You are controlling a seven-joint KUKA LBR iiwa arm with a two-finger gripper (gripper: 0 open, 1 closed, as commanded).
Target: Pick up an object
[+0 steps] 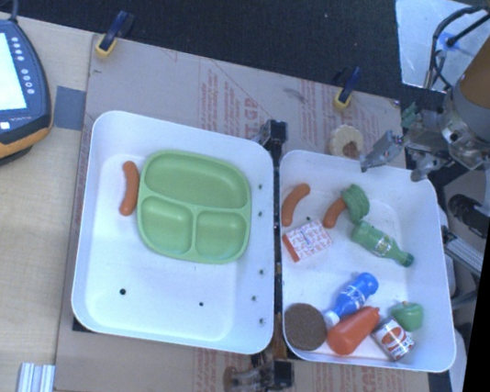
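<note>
My gripper [401, 161] hangs over the far rim of the right bin [442, 270], open, with nothing between its fingers. Below it in that bin lie a brown sausage [294, 203], a small carrot with a green top [344, 207], a green bottle [382, 243], a red-and-white packet [307, 242], a blue bottle [354, 294], a brown round disc [304, 326], an orange-red piece [353, 330], a small can [393, 339] and a green pepper [408, 314]. The left bin [90, 286] holds a green divided plate [195, 206] and another sausage [129, 188].
A teach pendant [1, 98] with an orange body lies on the bench at the far left. A tape roll [345, 142] sits just behind the right bin, close to the gripper. Clamps [112, 33] hold the cardboard sheet at the back.
</note>
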